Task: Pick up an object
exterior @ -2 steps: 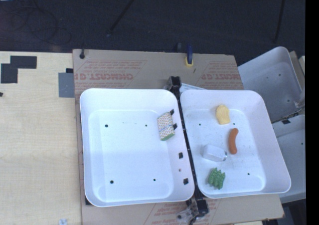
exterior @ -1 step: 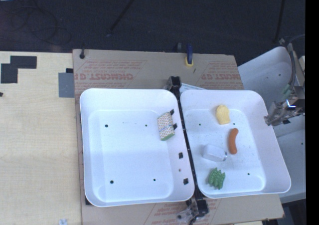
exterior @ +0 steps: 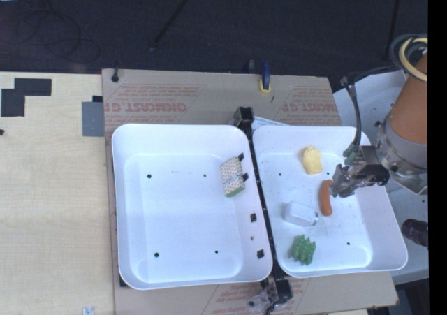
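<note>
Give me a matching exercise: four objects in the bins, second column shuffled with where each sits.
Column 1
1. pale yellow rounded block
2. orange sausage-shaped piece
3. bumpy green lump
4. patterned rectangular sponge-like pad

Column 2
A. left bin, by its right wall
B. right bin, near front edge
C. right bin, far part
D. right bin, right beside the gripper

Pairs: 1-C, 2-D, 3-B, 4-A
</note>
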`<state>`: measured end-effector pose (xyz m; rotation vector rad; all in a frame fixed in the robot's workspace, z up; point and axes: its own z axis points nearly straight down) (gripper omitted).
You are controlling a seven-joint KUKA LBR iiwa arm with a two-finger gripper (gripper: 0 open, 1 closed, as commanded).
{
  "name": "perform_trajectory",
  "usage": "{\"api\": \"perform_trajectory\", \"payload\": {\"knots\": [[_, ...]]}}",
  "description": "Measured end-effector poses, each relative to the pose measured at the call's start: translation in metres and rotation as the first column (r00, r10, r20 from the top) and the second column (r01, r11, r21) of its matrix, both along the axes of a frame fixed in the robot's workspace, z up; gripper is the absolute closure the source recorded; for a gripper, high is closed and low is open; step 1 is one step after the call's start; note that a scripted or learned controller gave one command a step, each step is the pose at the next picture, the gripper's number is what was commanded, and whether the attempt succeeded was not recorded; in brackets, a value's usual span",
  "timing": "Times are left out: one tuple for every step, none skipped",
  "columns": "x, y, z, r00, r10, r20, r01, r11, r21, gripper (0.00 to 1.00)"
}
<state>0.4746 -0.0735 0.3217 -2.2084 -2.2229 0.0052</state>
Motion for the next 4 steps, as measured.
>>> {"api": "perform_trajectory", "payload": {"knots": [[-0.002, -0.020, -0.127, 1.000, -0.009, -0.009, 0.009, 1.000, -0.001, 1.00], [0.002, -0.010, -0.025, 1.000, -0.004, 0.015, 0.005, 1.000, -0.004, 1.00], [0.001, 0.030, -0.058, 1.000, -0.003, 0.002, 0.003, 1.000, -0.001, 1.00], [0.030, -0.048, 0.038, 1.000, -0.012, 0.018, 0.012, 1.000, -0.009, 1.00]]}}
